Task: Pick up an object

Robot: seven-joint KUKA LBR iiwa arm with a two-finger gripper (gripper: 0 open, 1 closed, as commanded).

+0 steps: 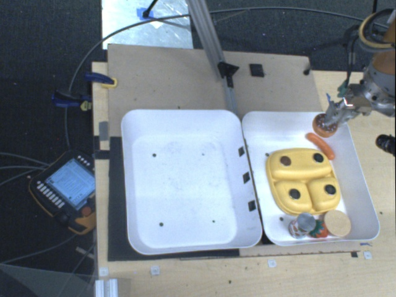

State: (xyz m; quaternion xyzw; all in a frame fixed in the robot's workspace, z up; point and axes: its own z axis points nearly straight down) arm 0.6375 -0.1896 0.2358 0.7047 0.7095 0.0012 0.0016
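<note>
My gripper (332, 115) hangs over the far right corner of the right bin (257, 135), coming in from the arm's wrist (371, 91) at the right edge. A small round brown object (321, 127) sits right at the gripper's tip; whether it is gripped is unclear. Just below it lies an orange sausage-shaped piece (321, 145). A large yellow moulded object with dark spots (302, 179) fills the bin's middle. At the bin's near edge are a small grey can (302, 224), a tan disc (338, 223) and a red and green bit (318, 230).
The left bin (179, 178) stands beside the right one, with a shared ridge between them. A grey pole (207, 30) slants down to the back of the bench. A handheld pendant (65, 184) and cables lie on the floor at left.
</note>
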